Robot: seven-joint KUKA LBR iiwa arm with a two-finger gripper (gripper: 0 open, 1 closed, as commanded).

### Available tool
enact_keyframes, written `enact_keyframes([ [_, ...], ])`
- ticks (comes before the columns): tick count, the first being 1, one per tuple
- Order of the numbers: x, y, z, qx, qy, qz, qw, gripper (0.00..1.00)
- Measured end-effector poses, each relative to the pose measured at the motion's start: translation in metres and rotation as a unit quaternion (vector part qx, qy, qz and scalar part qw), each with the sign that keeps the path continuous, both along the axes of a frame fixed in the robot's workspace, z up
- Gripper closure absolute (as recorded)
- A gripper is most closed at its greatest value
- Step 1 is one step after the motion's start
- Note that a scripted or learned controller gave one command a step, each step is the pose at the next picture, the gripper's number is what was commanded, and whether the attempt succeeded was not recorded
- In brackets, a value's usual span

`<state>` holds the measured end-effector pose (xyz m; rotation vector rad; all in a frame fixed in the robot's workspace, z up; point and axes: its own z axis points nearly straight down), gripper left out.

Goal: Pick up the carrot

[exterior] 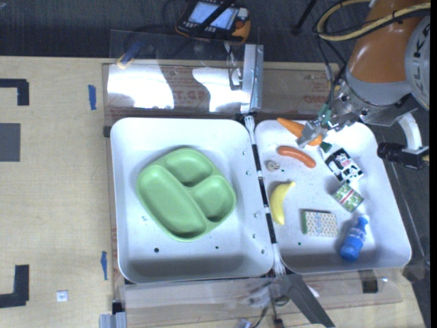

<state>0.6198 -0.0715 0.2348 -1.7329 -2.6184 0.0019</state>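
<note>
Camera view: the gripper [315,134] sits over the carrot [292,126] in the right bin [392,203]; finger state unclear. Best centre across it, clear of the sausage [296,155].

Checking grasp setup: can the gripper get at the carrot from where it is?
Probably yes. The gripper is right at the carrot in the right bin's far corner, nothing lies over it; the sausage sits apart.

Plate [186,193] in left bin [130,251]; carrot [292,126] in right bin [392,241]
</note>
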Motion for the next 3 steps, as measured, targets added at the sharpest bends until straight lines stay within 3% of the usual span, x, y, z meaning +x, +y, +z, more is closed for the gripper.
enact_keyframes([
  [1, -0.006, 0.042, 0.107, -0.0002, -0.001, 0.12, 0.9928, 1.0],
  [2, 0.031, 0.012, 0.131, -0.0006, -0.002, 0.055, 0.9985, 1.0],
  [3, 0.046, 0.025, 0.036, 0.0002, 0.001, 0.068, 0.9977, 1.0],
])
